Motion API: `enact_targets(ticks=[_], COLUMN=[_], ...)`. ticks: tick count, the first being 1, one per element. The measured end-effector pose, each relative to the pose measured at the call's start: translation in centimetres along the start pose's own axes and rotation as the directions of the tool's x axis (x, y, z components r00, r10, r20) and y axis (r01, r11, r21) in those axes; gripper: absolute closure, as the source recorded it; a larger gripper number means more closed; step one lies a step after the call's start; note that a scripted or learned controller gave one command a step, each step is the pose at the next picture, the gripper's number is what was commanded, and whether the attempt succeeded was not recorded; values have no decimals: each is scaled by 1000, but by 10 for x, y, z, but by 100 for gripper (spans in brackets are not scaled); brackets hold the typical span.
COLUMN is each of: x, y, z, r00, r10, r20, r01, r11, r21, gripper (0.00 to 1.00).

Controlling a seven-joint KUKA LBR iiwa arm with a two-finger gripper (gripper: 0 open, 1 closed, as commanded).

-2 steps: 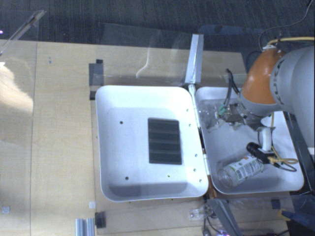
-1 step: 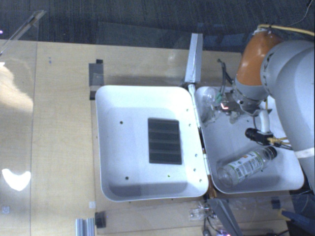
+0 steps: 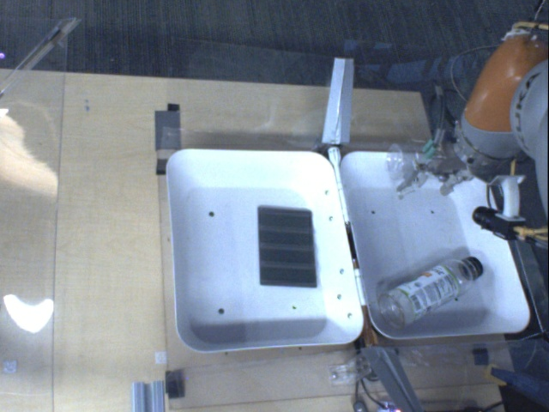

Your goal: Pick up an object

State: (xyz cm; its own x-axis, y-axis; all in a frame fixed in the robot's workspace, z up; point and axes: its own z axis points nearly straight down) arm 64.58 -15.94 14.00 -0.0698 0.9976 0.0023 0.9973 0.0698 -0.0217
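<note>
2 white bins, 1 bottle, perhaps 1 dark ribbed pad.

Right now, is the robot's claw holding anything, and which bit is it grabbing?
Nothing is held. The gripper hangs over the right bin's far end with nothing between its fingers. The plastic bottle lies on its side, apart from it.

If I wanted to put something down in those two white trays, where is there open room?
Left white bin: bare floor rings the dark ribbed rectangular pad, widest on its left. Right white bin: open middle between the gripper at the top and the clear plastic bottle lying along the bottom.
</note>
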Motion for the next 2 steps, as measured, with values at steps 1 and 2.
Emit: enact_targets(ticks=[1,2], x=[-43,-34], y=[-58,-57], z=[-63,-34], r00=[1000,999], r10=[-24,-49], r20=[6,5], r01=[24,49], r11=[999,998], r21=[-29,-26], gripper=[0,0])
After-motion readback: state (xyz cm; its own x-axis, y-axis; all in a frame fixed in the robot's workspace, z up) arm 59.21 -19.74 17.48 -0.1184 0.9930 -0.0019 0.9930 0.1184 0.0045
